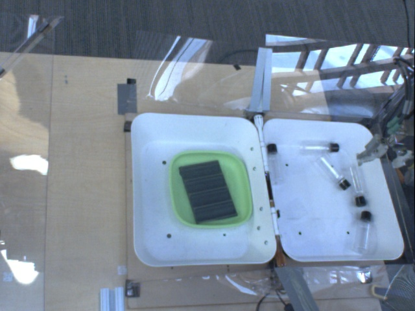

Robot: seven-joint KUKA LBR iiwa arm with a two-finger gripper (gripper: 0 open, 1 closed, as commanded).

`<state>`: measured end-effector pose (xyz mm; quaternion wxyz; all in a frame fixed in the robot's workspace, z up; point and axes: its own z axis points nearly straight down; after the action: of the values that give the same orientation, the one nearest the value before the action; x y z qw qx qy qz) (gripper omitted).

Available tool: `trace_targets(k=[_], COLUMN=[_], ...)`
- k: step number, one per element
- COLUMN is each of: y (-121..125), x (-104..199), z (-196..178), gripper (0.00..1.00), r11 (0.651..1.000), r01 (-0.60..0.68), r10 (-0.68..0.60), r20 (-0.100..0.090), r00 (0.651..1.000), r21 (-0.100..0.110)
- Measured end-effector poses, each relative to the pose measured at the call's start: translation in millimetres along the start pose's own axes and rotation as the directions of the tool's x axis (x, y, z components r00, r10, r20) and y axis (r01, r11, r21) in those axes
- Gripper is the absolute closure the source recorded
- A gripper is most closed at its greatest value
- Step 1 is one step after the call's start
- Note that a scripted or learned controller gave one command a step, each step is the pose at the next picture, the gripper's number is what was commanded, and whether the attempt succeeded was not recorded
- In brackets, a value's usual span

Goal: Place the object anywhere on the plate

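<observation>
Plate (177,173) in left bin (149,238) w/ dark ridged block (207,191); vials (334,173) in right bin (305,238).

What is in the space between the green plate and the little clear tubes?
In the camera view, the two bins' rims meet between the green plate and the clear tubes, with a metal strip along that seam. A small black cap lies just right of it.

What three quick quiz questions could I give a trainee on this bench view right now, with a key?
1. True or false: the dark ribbed block lies on the green plate.
2. Which bin holds the clear vials: left bin or right bin?
3. How many black vial caps, such as this cap, show in that bin?

Key: 1 true. 2 right bin. 3 five.
</observation>
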<state>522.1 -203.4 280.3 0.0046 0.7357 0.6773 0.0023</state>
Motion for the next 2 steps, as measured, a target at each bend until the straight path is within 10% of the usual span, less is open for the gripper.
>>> trace_targets(k=[2], y=[-33.0], x=[-0.6], z=[-20.2], gripper=[0.00], r11=[0.987], r01=[-0.160], r10=[0.160], r20=[0.000], r00=[0.987], r21=[0.002])
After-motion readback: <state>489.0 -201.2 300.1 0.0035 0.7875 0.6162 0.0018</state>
